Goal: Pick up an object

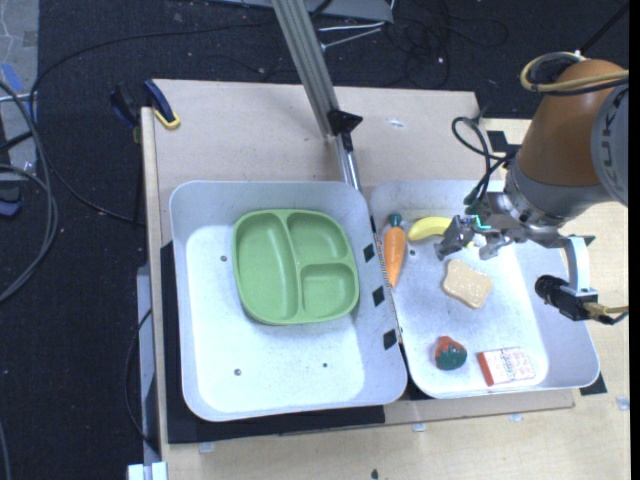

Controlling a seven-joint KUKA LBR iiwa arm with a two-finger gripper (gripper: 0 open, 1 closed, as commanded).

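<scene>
Jaws [468, 236] hang low over the right bin [560, 368], just above the upper edge of the bread slice [467, 285] and just right of the banana [428, 229]; how wide they stand I cannot tell, since dark parts and cables blur together there. Nothing is seen between them.

Left to right. Left bin [200, 368]: shallow, white, lightly speckled floor, rounded corners. It carries a green divided plate [296, 266], smooth moulded plastic, three compartments, all bare. Between the bins, along the inner wall of the right one, lies a carrot [394, 253], orange, tapered, with a small green-blue cap at its upper end. Next comes the banana, yellow, curved, glossy, probably toy plastic. Then the bread slice, tan, flat, rough-looking surface, lying apart from its neighbours. Below it sits a small rounded piece, red and teal [450, 354], kind unclear. Beside that, near the bin's lower wall, is a flat red-and-white packet [509, 365], rectangular, printed face up.

Judgement on the step: approach phase, no object secured. Nearest candidates are the bread slice and the banana. The slice lies flat, so a grasp across its narrow width looks best, with the descent close to the bin floor. The banana's curve could slip out of a pinch; aim at its middle. Keep clear of the carrot and the bin wall on descent. Table [250, 128] is pale wood, matte.
</scene>
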